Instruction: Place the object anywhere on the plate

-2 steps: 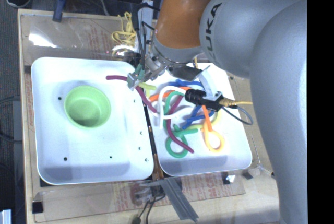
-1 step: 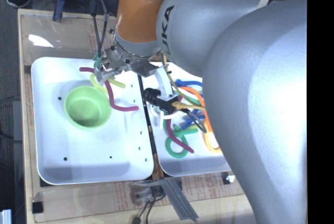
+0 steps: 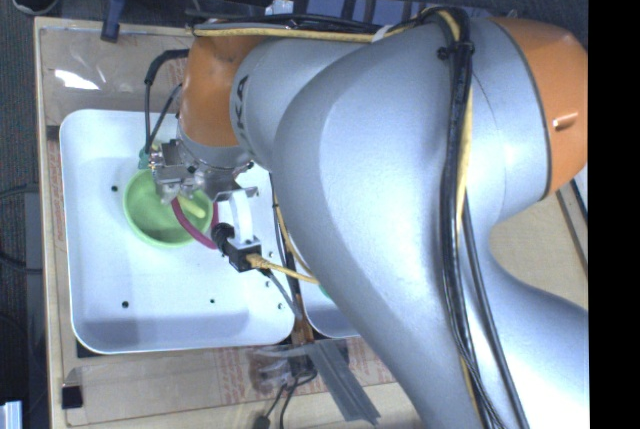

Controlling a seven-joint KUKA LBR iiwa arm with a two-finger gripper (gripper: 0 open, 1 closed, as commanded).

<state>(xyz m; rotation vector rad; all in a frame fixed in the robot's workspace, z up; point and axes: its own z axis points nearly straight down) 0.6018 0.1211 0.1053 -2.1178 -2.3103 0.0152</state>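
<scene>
A light green plate lies in the left white bin, toward its middle left. My gripper hangs over the plate's right half, its metal head covering part of the rim. The arm's grey body and orange band hide the fingertips from above. A dark red cable or strap curves across the plate's right edge below the gripper. No separate object can be made out on or beside the plate.
The arm's bulk covers the right bin almost wholly; only a sliver of its front rim shows. A black connector with a yellow wire sits just right of the plate. The wooden bench frame runs along the front.
</scene>
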